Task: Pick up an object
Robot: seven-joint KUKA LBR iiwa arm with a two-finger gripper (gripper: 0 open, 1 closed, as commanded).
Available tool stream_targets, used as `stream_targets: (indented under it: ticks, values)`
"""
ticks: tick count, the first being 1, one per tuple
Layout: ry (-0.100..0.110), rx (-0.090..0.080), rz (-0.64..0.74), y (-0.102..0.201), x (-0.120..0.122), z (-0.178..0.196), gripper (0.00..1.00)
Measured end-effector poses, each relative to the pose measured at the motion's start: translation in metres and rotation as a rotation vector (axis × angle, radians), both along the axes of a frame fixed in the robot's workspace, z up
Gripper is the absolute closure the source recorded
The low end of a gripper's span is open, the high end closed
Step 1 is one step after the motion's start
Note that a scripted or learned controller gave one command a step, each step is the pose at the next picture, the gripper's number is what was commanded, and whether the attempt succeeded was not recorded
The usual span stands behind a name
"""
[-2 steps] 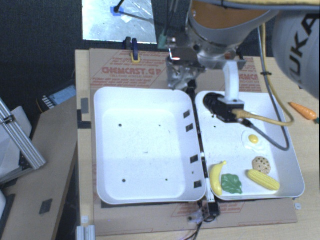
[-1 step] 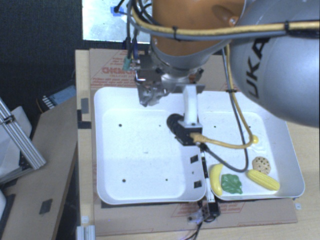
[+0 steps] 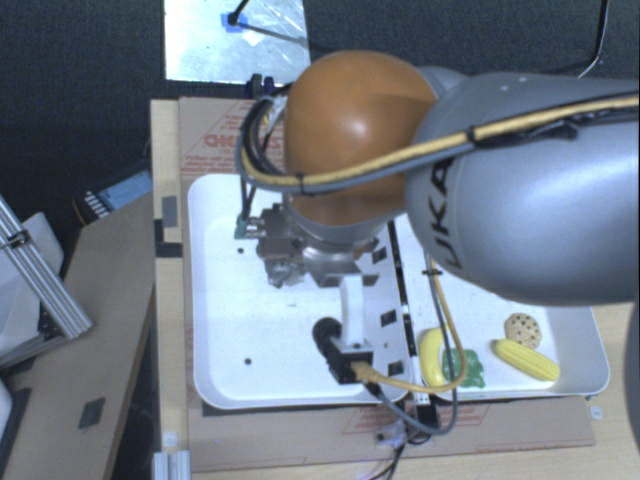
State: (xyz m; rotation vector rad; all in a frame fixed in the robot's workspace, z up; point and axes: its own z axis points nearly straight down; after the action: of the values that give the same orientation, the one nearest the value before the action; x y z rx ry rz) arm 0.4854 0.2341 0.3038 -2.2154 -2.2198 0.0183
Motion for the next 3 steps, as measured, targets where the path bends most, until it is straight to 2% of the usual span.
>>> stream_targets:
  ticks: [1, 2, 3]
  values:
    - [-0.012, 0.006, -0.002, 0.000, 0.003, 0.006, 0.00]
    - [-0.014, 0.006, -0.002, 0.000, 0.001, 0.023, 0.00]
    - [-0.027, 0.012, 0.003, 0.000, 0.002, 0.151, 0.00]
